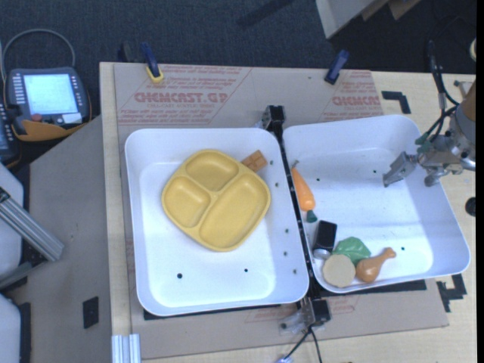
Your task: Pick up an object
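Claw (pixel 412 169) open and bare over right bin (pixel 355 138), arm cut off at frame edge.

I see even overhead light washing the two shallow white plastic bins (pixel 378 138) near to glare. Shadows stay faint; focus turns slightly soft throughout my view.
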